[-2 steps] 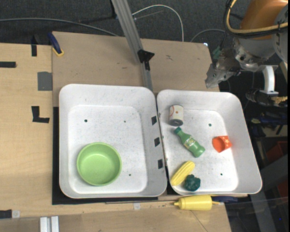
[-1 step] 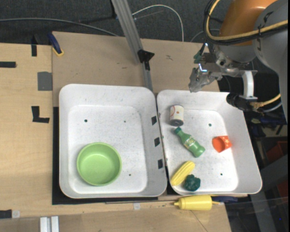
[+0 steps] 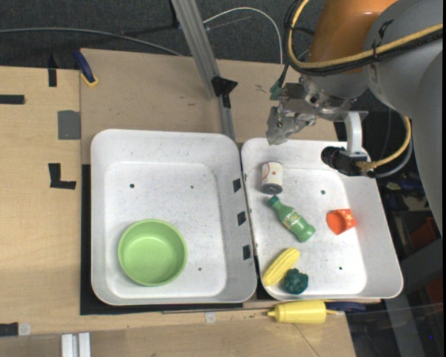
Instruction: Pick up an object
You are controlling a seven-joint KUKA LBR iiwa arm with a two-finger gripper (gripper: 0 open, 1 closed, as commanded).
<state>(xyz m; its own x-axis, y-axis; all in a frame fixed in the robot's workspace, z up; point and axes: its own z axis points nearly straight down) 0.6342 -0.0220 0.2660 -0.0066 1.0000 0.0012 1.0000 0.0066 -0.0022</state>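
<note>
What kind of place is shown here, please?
Probably a robot lab bench for grasping tests: two white bins, toy food such as a corn cob and green bottle, and an arm's gripper above.

Fixed overhead camera, slanted down on both bins (image 3: 241,162) (arm (image 3: 372,43) entering right).

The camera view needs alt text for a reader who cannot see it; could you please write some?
A grey robot arm's hand hangs over the far edge of the right bin, which holds a small can, green bottle, orange cup, corn cob and dark green piece. The left bin holds a green bowl.
</note>
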